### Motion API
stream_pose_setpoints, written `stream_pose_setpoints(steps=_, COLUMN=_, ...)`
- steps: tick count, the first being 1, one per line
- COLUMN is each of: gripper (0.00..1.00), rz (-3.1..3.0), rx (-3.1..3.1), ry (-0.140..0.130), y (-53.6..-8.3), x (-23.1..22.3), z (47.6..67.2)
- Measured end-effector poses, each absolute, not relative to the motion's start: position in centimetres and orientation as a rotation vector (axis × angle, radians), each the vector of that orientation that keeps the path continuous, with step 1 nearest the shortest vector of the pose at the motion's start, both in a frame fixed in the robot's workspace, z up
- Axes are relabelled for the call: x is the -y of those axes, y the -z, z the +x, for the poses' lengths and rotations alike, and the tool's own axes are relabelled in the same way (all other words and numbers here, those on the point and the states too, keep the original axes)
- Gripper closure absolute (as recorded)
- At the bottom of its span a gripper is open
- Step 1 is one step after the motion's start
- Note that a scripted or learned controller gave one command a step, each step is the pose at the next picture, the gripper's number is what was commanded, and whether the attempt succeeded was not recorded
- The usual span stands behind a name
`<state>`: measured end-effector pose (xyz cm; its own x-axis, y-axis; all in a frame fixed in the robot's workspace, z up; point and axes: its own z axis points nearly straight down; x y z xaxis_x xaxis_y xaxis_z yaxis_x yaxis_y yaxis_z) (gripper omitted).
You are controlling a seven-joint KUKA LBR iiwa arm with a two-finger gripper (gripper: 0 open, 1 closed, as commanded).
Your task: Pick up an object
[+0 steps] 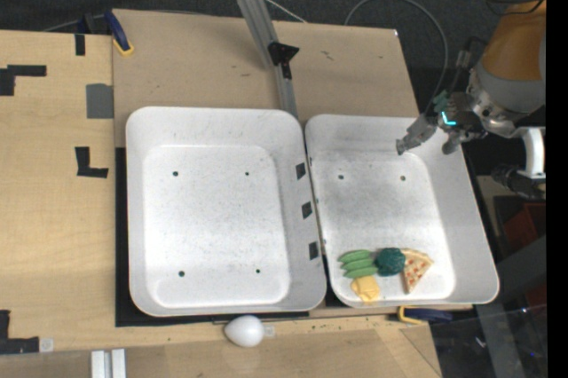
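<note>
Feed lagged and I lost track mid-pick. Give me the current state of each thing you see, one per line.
claw: over the right bin's far edge, holding nothing
right bin: four toys clustered at near edge
green pod toy: lying flat, untouched
dark green toy: resting between pod and pizza
pizza slice toy: lying flat
yellow toy: lying flat
left bin: level on bench

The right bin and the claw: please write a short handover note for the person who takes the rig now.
Claw: over the far edge of the right bin, nothing seen between its fingers.
Things: green pods, dark green piece, yellow piece and pizza slice lie clustered at the bin's near end.
Done: no pick yet.
Left: go to the cluster, grasp one, lift.
</note>
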<state>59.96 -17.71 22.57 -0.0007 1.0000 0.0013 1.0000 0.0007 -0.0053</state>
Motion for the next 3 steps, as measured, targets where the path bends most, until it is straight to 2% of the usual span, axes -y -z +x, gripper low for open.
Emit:
stream_pose_setpoints(steps=1, gripper=0.0, rz=-2.218, rx=2.223, ry=-0.001, y=-22.8, x=17.7, z=60.1)
stream_pose_setpoints(steps=3, gripper=0.0, rz=-2.218, rx=2.218, ry=-0.008, y=-12.8, x=18.6, z=58.7)
